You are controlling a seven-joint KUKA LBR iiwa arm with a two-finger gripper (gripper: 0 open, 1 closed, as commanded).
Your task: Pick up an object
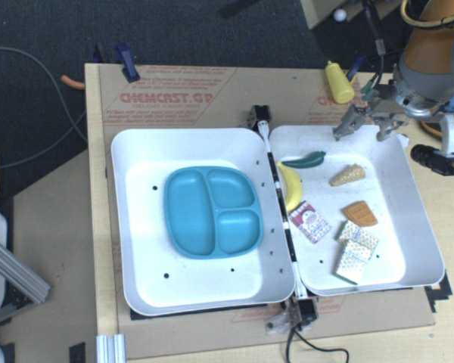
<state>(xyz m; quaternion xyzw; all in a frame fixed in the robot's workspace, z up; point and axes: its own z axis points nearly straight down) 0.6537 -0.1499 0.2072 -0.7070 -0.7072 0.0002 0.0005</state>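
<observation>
Objects for picking lie in the right bin (408, 203): a yellow banana (291, 187) against its left wall, a dark green pod (306, 159) just above the banana's top end, a tan cone-shaped piece (348, 175) near the middle, an orange-brown biscuit (360, 212) below that, a small pink-and-white packet (310, 222) just beside the banana's lower end, and two patterned boxes (356, 251) touching each other toward the near right. My tool (368, 125) hangs over the far edge of this bin, above its upper rim, with its two fingers (346, 124) spread wide apart and nothing between them; it is well apart from every item in the bin. My arm comes in from the upper right, the orange band (433, 50) showing above the wrist. The left bin (136, 263) holds a blue divided plate (212, 209) with three compartments, set roughly in its middle. On the worktop (174, 97) beyond the right bin lies a yellow bottle (338, 82), and a blue clamp (126, 61) grips the far left edge.
</observation>
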